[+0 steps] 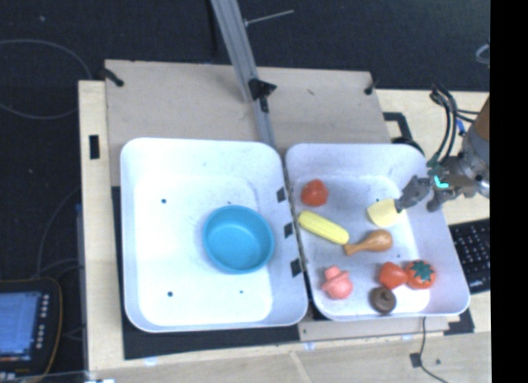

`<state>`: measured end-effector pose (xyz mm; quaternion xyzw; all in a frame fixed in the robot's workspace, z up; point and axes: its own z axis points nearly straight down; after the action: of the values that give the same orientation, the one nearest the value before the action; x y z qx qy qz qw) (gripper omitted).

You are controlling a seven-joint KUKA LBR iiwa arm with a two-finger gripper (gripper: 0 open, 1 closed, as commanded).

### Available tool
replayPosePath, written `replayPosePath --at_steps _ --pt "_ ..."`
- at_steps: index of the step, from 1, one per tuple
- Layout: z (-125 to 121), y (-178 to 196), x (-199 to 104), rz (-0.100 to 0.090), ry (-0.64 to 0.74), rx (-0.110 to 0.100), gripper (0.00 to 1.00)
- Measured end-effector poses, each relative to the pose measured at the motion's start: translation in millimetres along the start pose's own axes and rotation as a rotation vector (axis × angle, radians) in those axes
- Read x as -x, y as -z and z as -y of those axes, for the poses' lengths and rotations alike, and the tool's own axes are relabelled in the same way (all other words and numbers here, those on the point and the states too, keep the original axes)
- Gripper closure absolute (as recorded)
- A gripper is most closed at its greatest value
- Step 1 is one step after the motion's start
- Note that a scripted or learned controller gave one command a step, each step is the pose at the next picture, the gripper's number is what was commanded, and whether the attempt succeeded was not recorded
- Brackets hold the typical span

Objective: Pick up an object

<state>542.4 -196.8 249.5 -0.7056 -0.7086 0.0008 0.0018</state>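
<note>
1. Down at the near rim of the right bin (437, 307) sat a small brown round piece (382, 300), touching or almost touching the front wall, with a red tomato-like toy (393, 275) and a second red one with a green top (421, 274) just behind it, so that corner was crowded.
2. Pink toy (336, 283) lay near the same front edge, closer to the divide between the bins, with a little bare floor around it.
3. Mid-bin, a yellow corn cob (322, 228) lay slantwise beside a brown drumstick shape (369, 243); a red-orange ball (313, 193) stood apart toward the far-left corner, with open white floor behind it.
4. Over at the right wall, the gripper (410, 199) came in low from the right, its dark fingertips right against a pale yellow block (382, 212). The block lay just off the tips, not plainly between them, and I could not tell whether the fingers stood apart or together.
5. Left bin (148, 167) held a single blue bowl (238, 238), upright near its centre, with wide free floor on every side.
6. Both bins rested on a light wooden bench (165, 80); a grey metal bar (235, 30) slanted down from the top to the gap between the bins, and dark floor surrounded the bench.
</note>
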Motion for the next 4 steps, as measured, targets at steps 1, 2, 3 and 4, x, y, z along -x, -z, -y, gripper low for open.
replayPosePath --at_steps 1,2,3,4 --pt "-1 3 0 0.001 0.000 0.006 0.00" --pt "9 -55 2 0.004 -0.004 -0.001 0.00" --pt "11 -100 -3 0.003 -0.008 0.001 0.00" --pt "8 -145 -2 -0.002 -0.006 0.007 0.00"
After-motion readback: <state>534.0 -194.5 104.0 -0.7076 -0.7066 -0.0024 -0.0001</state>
